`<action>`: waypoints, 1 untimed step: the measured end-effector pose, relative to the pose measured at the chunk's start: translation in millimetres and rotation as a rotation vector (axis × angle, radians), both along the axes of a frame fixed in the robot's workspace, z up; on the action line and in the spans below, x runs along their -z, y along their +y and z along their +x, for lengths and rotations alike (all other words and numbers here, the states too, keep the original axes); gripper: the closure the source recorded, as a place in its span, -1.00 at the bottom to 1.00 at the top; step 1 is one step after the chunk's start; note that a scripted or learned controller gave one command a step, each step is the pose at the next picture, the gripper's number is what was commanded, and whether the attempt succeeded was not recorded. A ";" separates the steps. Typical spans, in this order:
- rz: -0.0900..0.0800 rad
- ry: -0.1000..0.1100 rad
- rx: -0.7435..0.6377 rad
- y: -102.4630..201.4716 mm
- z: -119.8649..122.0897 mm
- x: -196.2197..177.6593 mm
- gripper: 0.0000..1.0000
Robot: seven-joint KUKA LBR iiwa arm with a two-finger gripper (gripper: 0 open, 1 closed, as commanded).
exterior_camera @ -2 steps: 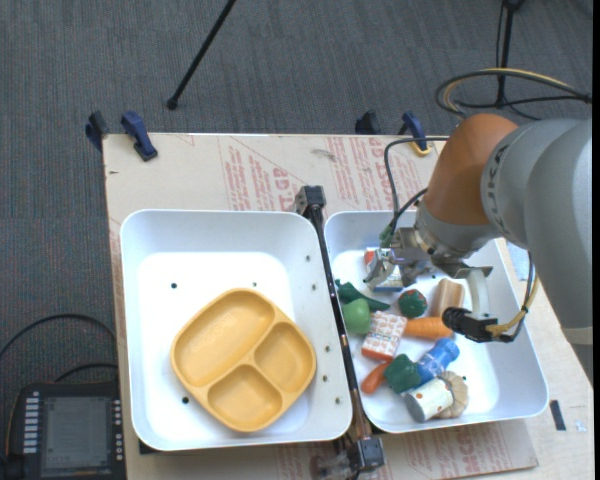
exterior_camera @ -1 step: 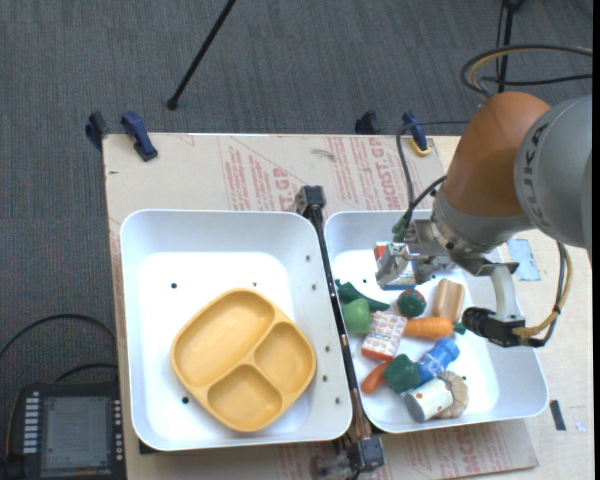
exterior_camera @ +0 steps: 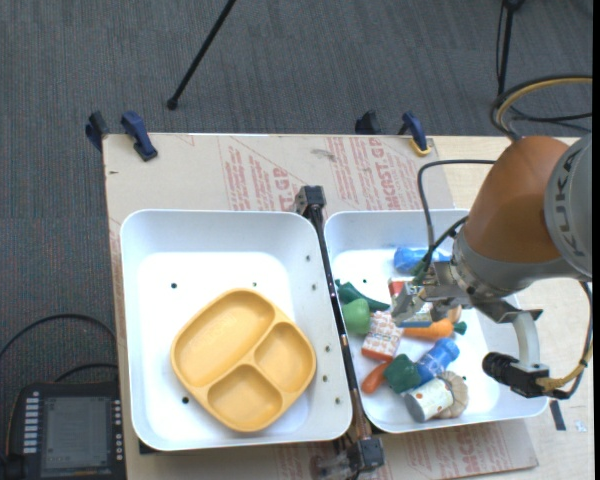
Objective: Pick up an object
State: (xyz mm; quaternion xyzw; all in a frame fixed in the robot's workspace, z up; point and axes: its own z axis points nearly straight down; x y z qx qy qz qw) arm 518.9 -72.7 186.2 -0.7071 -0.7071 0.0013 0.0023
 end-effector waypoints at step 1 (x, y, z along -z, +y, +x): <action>-0.001 -0.001 0.001 -37.3 50.9 13.7 1.00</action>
